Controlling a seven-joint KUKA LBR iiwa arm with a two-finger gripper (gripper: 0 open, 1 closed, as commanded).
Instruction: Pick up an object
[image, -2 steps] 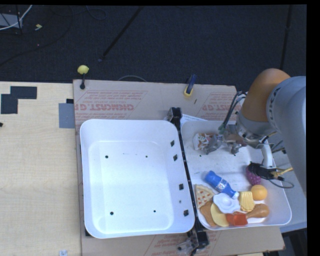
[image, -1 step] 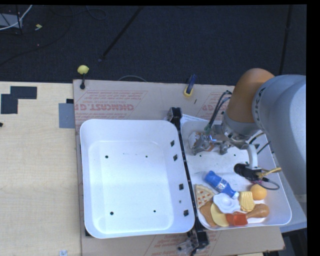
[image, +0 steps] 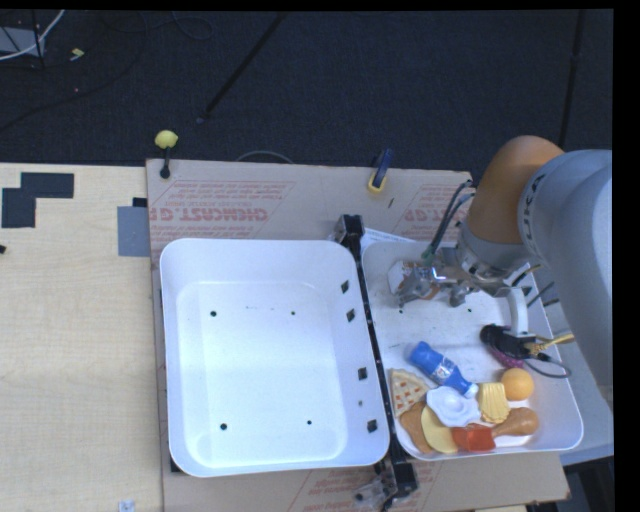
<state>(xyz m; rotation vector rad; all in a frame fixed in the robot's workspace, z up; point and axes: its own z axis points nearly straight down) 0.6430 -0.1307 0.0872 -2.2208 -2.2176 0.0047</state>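
Toys (image: 465, 405) heaped in the right bin's (image: 570, 425) near corner, gripper (image: 432, 285) above the far end.
From where I stand: a blue bottle (image: 440, 367), an orange ball (image: 517, 384) and food pieces lie together, apart from the gripper, whose fingers look spread with nothing between them. The left bin (image: 175, 300) sits alongside.

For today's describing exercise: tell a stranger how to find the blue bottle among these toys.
Start at the right-hand white bin, the one under the grey arm. Toys cluster in its near corner; the blue bottle lies on its side at the pile's far-left edge. It is the only blue item there.
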